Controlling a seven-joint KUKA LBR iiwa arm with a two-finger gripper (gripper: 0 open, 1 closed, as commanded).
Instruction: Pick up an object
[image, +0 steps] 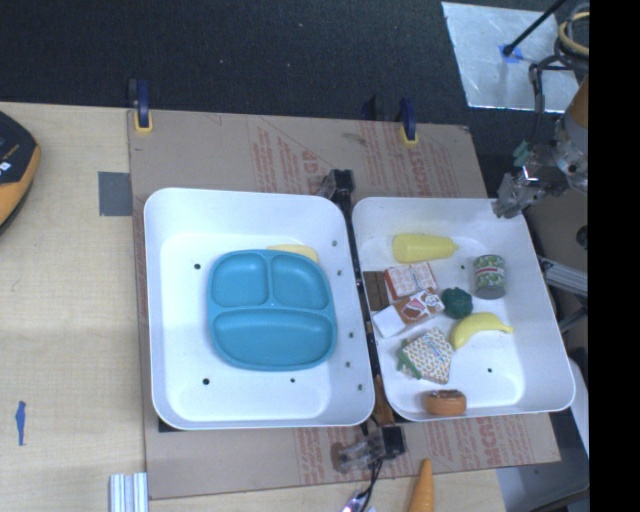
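The right bin (520, 250) holds a yellow corn-like piece (424, 246), a small green-topped can (489, 275), a dark green lump (457, 301), a yellow banana (478, 327), two red-and-white packets (414, 291), a patterned pouch (429, 356) and an orange-brown bun (445, 402). My gripper (510, 197) hangs at the far right corner of that bin, above its rim and apart from every object. Nothing shows between its fingers.
The left bin (170, 380) carries a blue divided plate (272, 308) with a yellow object (292, 251) peeking out behind it. Blue clamps (142, 104) pin the cardboard at the back. An orange carrot (421, 487) lies in front of the bins.
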